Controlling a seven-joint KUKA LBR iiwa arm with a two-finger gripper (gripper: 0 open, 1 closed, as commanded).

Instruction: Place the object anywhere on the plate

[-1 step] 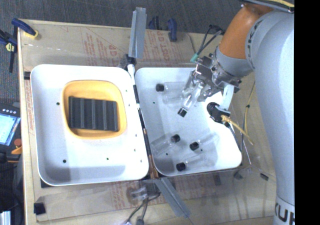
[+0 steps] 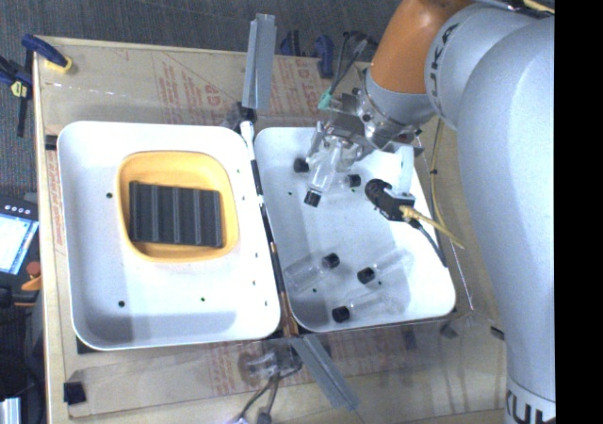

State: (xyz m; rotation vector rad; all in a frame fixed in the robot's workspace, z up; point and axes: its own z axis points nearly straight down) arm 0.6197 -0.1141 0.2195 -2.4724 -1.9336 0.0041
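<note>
Hand (image 2: pixel 325 163) grips clear bottle (image 2: pixel 318 179) (black cap down-left), tilted near upright.

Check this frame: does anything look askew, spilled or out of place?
Several clear plastic vials with black caps lie toppled and scattered in the right white bin. The yellow plate with dark ridged centre sits flat in the left white bin.

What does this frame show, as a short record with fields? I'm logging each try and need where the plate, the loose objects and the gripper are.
plate: yellow-rimmed plate with a dark ribbed centre, in the left bin
objects: clear plastic pieces with black caps, loose in the right bin
gripper: gripper over the far part of the right bin, a clear black-tipped piece at its tip; grasp unclear
on plate: nothing from the right bin
</note>
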